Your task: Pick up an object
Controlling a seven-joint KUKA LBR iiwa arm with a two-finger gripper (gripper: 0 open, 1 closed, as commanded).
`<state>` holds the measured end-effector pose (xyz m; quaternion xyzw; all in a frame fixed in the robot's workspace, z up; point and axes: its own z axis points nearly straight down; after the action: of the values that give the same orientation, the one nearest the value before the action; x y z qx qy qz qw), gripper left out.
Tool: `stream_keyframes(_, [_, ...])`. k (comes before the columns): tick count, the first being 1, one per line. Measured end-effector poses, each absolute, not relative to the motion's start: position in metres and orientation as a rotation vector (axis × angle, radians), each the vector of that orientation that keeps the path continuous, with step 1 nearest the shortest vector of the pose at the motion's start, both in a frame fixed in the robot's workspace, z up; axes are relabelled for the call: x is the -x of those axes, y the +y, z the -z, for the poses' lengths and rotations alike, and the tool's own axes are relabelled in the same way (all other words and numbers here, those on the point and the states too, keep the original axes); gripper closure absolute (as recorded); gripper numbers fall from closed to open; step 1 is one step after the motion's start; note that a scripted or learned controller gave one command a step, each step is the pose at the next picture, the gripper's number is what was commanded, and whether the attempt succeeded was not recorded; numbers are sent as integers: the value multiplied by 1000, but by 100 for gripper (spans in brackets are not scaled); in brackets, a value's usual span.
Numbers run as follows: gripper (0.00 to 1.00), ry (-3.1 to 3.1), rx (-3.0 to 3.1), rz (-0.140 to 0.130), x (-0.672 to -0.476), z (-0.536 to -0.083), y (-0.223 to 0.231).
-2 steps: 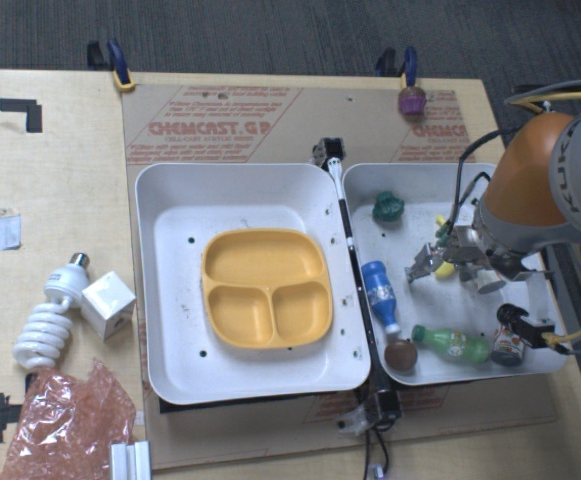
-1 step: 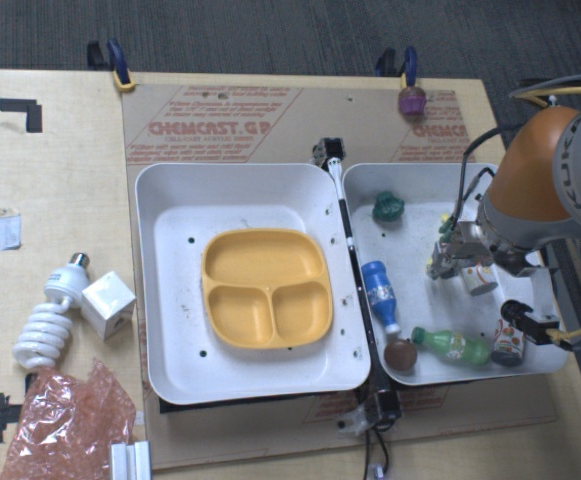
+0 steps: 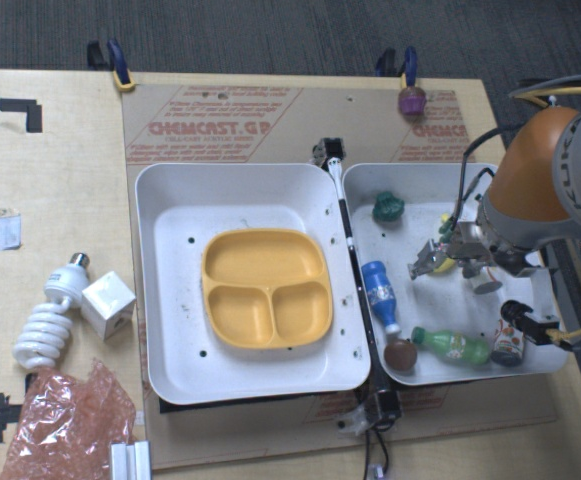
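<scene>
A robotics lab: a KUKA arm point(image 3: 545, 183) stood over clamped white bins point(image 3: 160, 268) on a plywood counter point(image 3: 50, 188), grey carpet point(image 3: 270, 18) beyond.

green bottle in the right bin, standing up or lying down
Lying down. The green bottle rests on its side along the near wall of the right bin, white cap pointing left toward a brown ball.

Blue bottle point(image 3: 379, 293), green bottle point(image 3: 453, 344), brown ball point(image 3: 401, 355), lying in right bin point(image 3: 410, 180)
</scene>
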<state>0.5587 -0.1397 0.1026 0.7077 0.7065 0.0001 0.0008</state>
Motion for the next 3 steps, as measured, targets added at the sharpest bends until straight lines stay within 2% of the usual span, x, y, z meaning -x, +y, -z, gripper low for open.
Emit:
stream_keyframes(1, [0, 2220, -2223, 1, -522, -92, -111])
stream_keyframes(2, [100, 2217, -2224, -1, -523, -102, -111])
stream_keyframes(3, [100, 2221, -2220, -1, -565, -193, -26])
